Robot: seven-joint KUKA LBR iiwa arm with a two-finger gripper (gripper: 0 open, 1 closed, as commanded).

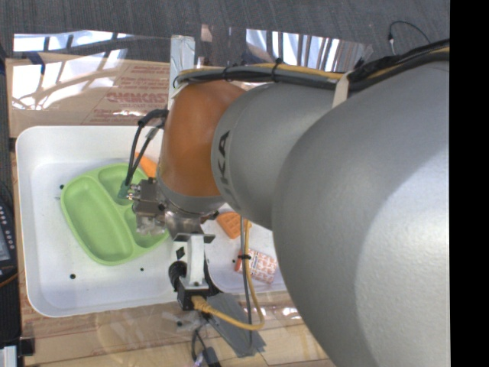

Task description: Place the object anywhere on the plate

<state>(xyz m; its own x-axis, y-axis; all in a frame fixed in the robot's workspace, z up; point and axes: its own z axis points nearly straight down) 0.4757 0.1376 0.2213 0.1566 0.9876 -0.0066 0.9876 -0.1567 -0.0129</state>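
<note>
Hovering: arm over green plate | white bin | end effector state unclear

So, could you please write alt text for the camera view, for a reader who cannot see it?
A large grey robot arm with an orange band fills the right side, reaching over a white bin. A green divided plate lies in the bin, and small orange pieces show beside the arm.

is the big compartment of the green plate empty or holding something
Empty where it shows: the green plate lies flat in the left bin, its large compartment bare; the arm hides its right side.
</note>
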